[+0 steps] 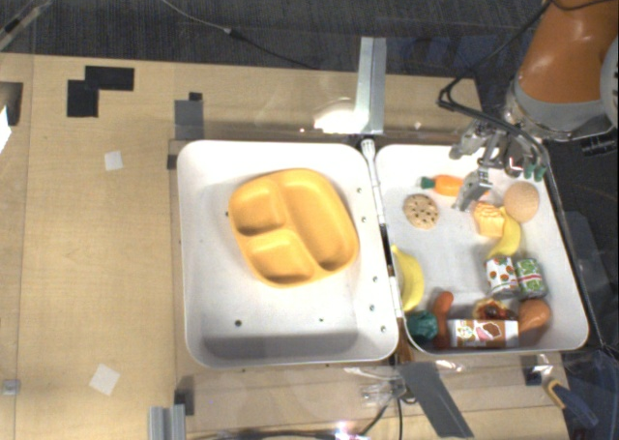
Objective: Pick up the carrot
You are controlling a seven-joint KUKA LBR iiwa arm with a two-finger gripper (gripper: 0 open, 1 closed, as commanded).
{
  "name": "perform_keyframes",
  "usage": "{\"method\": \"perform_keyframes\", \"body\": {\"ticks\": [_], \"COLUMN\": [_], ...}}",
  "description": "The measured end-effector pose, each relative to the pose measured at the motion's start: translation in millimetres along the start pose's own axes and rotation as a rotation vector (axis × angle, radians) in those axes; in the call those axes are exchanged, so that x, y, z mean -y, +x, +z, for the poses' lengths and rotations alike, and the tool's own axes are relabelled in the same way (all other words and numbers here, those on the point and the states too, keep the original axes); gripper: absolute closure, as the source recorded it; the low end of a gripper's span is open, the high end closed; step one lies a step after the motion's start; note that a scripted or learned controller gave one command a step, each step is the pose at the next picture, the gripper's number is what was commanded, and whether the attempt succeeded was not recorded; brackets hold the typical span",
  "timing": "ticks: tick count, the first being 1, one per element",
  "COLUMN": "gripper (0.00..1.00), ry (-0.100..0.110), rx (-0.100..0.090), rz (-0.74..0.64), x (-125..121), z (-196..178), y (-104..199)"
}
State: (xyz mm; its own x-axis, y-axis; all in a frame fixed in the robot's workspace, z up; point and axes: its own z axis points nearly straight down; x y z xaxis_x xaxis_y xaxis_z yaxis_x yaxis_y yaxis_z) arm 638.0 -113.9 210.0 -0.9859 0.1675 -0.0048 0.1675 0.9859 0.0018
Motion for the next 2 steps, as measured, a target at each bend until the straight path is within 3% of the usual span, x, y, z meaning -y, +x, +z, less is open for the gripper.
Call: {"method": "perform_keyframes", "body": {"ticks": [1,2], "gripper": [0.0,0.0], "ry": [0.003,0.001], "rx": [0.01,0.003], "rz": [-0.051,0.146], "x": [62.5,48.6], "z": [120.1,122.8], "y": [-25.2,-22.9]}}
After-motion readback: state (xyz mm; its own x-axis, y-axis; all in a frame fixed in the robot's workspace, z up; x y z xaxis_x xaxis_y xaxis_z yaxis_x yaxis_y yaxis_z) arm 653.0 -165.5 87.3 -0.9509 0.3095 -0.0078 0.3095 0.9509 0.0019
